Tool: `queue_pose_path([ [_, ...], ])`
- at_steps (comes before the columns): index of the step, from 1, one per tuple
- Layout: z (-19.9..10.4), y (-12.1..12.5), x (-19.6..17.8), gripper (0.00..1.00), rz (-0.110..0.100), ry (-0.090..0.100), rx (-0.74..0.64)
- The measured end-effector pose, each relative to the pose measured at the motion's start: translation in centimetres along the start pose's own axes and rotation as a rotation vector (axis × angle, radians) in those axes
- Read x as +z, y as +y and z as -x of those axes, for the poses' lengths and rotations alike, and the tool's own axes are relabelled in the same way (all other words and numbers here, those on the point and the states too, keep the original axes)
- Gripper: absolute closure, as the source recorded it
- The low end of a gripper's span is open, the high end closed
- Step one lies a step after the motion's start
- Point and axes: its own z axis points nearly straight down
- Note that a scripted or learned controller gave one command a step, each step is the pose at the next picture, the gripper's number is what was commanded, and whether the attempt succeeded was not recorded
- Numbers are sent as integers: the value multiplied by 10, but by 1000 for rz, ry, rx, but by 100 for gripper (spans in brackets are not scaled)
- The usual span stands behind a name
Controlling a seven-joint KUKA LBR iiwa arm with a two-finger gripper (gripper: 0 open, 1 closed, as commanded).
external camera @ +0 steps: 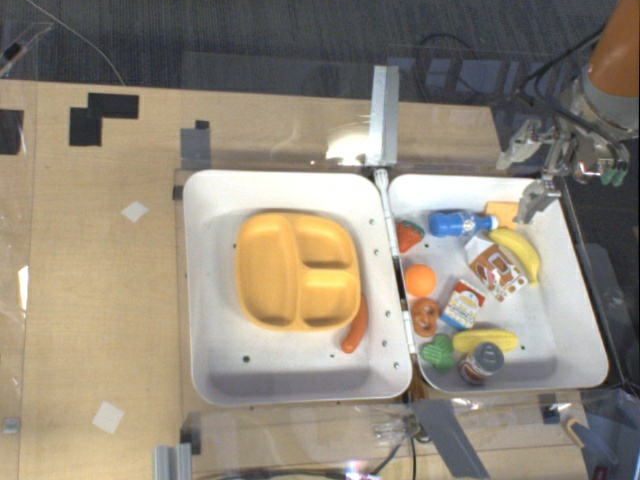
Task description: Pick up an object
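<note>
The right bin (pixel 585 313) holds several small items: a blue bottle (pixel 460 224), a banana (pixel 522 252), an orange (pixel 421 280), a red-and-white snack packet (pixel 497 271), a small carton (pixel 462 305), a green piece (pixel 436 350), a yellow piece (pixel 487 341) and a dark can (pixel 482 362). My gripper (pixel 530 173) hangs over the bin's far right corner, above an orange block (pixel 503 211) and the banana. Its two fingers stand apart, open, with nothing between them.
The left bin (pixel 215 358) carries a yellow divided plate (pixel 298 268) with an orange sausage-shaped piece (pixel 353 333) beside its near right corner. A red piece (pixel 409 236) and a brown ring (pixel 425 315) lie by the wall between the bins. A metal post (pixel 385 118) rises behind that wall.
</note>
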Motion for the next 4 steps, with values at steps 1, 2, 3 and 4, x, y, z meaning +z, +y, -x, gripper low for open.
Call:
queue_pose_path([
  [1, -39, 32, -23, 0, 0, -3, 49],
  [2, -60, 92, -94, 0, 1, -6, -127],
  [3, -61, 90, -92, 0, 1, -2, -125],
  [4, -26, 69, -21, 0, 2, 4, -338],
])
